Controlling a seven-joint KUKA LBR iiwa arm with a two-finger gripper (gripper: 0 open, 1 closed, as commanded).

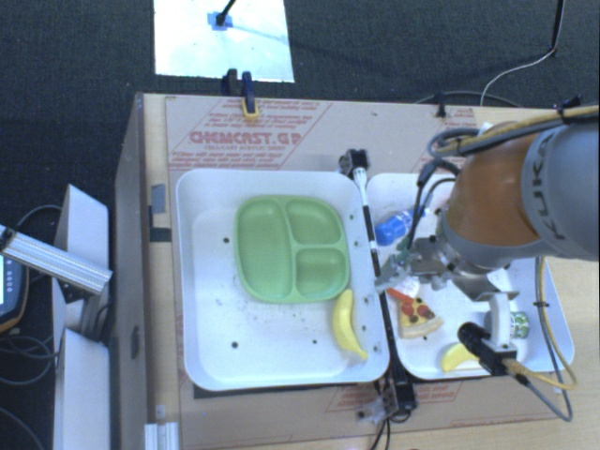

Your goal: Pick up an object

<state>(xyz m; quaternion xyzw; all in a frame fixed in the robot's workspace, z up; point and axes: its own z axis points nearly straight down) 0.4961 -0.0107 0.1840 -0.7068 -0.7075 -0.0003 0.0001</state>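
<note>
My gripper (397, 274) hangs low over the left part of the right bin (553, 331), close to the wall between the bins. Just below it lies a toy pizza slice (418, 315), partly covered by the gripper. A blue bottle (392, 227) lies behind the gripper at the bin's far left. Near the front wall rests a yellow lemon wedge (457, 356). A small green and white object (517, 324) sits further right. The orange and grey arm hides the rest of this bin.
The left bin (211, 345) holds a green divided plate (291, 248) and a yellow banana (348, 324) against its right wall. A black part with a yellow cable (483, 345) hangs from the arm over the right bin's front. A clamp (354, 164) sits at the bins' far junction.
</note>
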